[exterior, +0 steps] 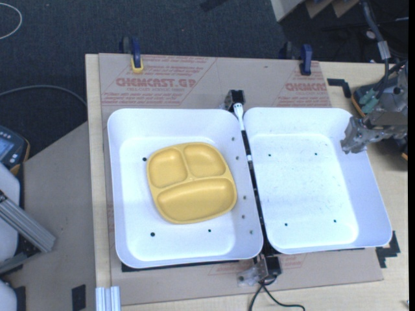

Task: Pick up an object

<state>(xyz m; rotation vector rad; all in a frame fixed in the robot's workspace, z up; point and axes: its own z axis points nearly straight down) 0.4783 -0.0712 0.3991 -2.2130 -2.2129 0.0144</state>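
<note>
The yellow divided plate [191, 183] lies flat in the left bin [130, 238], toward the middle of its floor, its one large compartment toward the camera and its two smaller ones farther away. It touches none of the bin's walls. Beside it to the right, the right bin [305, 232] has a speckled white floor. Both bins sit edge to edge on a cardboard sheet [162, 76] clamped to the tabletop [58, 167]. The tool [355, 140] hangs over the right bin's far right rim, well apart from the plate, with the whole width of the right bin between them. Whether it is apart or together cannot be told.
</note>
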